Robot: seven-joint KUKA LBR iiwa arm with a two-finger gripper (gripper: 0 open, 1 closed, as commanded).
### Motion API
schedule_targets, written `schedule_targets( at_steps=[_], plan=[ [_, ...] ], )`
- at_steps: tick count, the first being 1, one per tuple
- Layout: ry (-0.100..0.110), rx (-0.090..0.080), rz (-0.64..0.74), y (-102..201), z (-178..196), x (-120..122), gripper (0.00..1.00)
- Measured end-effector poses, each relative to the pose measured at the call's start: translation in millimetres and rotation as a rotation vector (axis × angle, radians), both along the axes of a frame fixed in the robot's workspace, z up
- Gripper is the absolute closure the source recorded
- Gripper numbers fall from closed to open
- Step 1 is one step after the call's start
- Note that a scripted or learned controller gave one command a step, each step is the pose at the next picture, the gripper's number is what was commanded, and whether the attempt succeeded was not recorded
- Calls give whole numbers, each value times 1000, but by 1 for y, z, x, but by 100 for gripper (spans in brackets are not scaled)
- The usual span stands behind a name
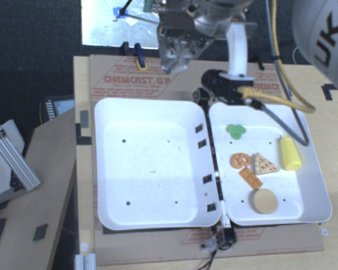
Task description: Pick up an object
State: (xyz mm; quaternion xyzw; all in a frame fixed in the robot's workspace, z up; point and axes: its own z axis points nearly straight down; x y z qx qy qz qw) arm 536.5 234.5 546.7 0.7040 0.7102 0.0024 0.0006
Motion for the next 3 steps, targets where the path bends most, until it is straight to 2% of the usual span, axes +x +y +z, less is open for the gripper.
schedule_targets(
  at_steps=[1, 2, 3],
  plan=[
    [1, -1, 1, 0, -1, 0, 0],
    [1, -1, 1, 0, -1, 0, 0],
    [-2, 1, 5, 0, 11, 0, 100]
  ],
)
